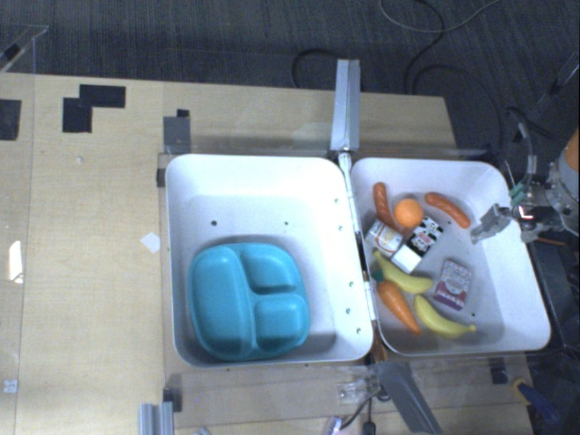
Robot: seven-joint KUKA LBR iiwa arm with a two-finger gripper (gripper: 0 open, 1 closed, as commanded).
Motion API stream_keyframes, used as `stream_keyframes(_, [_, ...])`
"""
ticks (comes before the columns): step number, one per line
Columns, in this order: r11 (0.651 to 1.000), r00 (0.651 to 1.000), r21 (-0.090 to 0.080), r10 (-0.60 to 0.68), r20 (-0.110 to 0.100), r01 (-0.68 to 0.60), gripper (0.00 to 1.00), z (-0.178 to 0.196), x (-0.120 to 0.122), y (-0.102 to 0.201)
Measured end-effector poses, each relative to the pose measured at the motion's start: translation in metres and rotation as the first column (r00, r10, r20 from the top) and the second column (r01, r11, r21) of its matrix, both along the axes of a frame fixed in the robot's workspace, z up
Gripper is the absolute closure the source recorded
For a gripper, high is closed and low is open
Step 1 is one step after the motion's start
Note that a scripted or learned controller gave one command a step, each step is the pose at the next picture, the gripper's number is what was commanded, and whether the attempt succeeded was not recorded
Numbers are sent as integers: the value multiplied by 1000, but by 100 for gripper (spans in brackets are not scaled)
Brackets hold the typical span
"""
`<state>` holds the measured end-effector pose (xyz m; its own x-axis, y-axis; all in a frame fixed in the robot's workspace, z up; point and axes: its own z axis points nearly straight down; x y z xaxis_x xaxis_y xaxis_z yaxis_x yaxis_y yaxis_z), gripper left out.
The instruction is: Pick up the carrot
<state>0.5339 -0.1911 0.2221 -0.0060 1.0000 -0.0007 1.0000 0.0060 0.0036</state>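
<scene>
Nearest the camera, along the front of the right bin (pixel 535 326), a yellow banana (pixel 441 320) lies slanting toward the front wall, and the carrot (pixel 398 304) rests just to its left, close to the divider between the bins, its orange body angled with one end toward the front. A second banana (pixel 405 280) lies touching or just behind the carrot, and a small purple packet (pixel 452 284) sits to the right of both bananas.

In the left bin (pixel 181 243), a teal sectioned tray (pixel 247 300) sits in the front half, toward the left wall.

Further back in the right bin, a small jar with a label (pixel 384 237) stands beside a black-and-white carton (pixel 420 242). Behind them sit an orange fruit (pixel 409 213), a reddish sausage (pixel 382 203) to its left, and a second orange, carrot-like piece (pixel 448 208) to its right.

The gripper (pixel 494 222) hangs over the right side of the right bin, well apart from the carrot and with nothing between its fingers; whether those fingers are spread or closed cannot be told from here.

The light wooden table (pixel 91 243) carries both bins, and black cables (pixel 435 16) trail over the dark floor beyond it.
</scene>
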Motion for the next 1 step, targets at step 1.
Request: stream_keyframes(1, [962,962,3,-274,6,274,0,-92,28,76])
